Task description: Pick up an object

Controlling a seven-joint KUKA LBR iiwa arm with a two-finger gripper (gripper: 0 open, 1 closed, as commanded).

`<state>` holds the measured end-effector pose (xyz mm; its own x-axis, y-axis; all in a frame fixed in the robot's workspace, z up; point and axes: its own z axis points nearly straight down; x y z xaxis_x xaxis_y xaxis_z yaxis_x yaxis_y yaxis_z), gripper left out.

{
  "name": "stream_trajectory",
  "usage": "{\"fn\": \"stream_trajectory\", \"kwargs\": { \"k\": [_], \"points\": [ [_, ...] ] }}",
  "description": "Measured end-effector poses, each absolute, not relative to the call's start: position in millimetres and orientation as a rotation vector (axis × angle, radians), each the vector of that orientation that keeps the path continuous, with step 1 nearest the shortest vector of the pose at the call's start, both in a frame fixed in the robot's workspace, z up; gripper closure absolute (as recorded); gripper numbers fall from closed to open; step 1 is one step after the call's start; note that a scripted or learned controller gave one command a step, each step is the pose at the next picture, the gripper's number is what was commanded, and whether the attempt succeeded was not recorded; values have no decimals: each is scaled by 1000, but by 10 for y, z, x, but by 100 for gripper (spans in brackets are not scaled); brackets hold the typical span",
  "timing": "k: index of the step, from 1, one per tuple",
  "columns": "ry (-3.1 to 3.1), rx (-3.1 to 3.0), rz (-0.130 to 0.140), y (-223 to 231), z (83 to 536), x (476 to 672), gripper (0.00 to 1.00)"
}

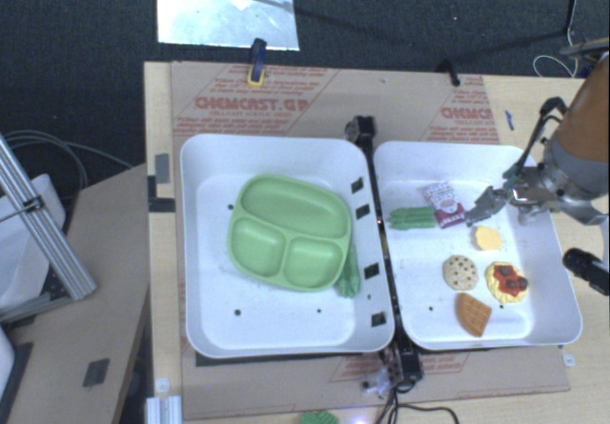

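The right bin (543, 222) holds several toy foods: a green pea pod (412, 217), a red-and-white packet (444, 205), a yellow wedge (488, 238), a chocolate-chip cookie (459, 271), a small pizza piece with red topping (507, 283) and an orange waffle-like piece (473, 313). My gripper (481, 206) reaches in from the right and hovers over the bin's upper middle, just right of the packet and above the yellow wedge. I see nothing held in it.
The left bin (205, 222) holds a green divided plate (289, 232), with a green leafy piece (349, 272) at the plate's lower right edge. A black divider (370, 222) runs between the bins. A metal frame (38, 222) stands at the far left.
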<state>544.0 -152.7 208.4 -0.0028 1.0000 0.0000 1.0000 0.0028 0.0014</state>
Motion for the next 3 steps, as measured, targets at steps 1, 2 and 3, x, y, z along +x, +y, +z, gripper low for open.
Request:
{"fn": "stream_trajectory", "kwargs": {
  "k": [1, 2, 3],
  "points": [
    [2220, 2221, -1, -1966, 793, 5642, 0],
    [2222, 2222, -1, -1945, 842, 5255, 0],
    [2222, 2211, 5, -2068, 858, 5880, 0]
  ]
}}
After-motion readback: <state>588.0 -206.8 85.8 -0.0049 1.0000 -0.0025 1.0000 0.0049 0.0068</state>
